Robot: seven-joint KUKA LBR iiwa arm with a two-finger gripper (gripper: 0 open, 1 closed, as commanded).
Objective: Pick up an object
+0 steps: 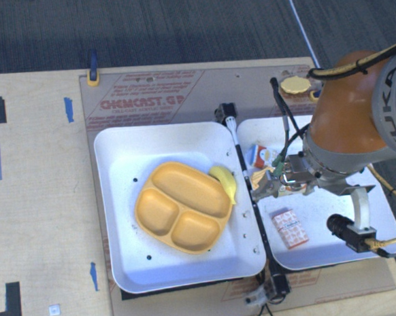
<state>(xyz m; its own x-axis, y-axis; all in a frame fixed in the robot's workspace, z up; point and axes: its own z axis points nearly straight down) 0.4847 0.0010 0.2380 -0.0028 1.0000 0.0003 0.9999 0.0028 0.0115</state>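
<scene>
- We see two bins, the left bin [112, 195] and the right bin [388, 231], both of smooth white plastic with a soft sheen.
- We see a divided tray [181, 206] of smooth orange-yellow plastic, slightly glossy along its ridges.
- We see a banana [224, 180] beside it with a smooth, matt yellow skin.
- We see a small box [290, 227] that looks like printed cardboard, matt.
- We see the counter [39, 221] in pale, matt wood, with a printed brown cardboard sheet [146, 100] lying on it.
- We see the arm [348, 118] in glossy orange and smooth grey casing, with bare metal parts at the gripper [272, 185].
</scene>
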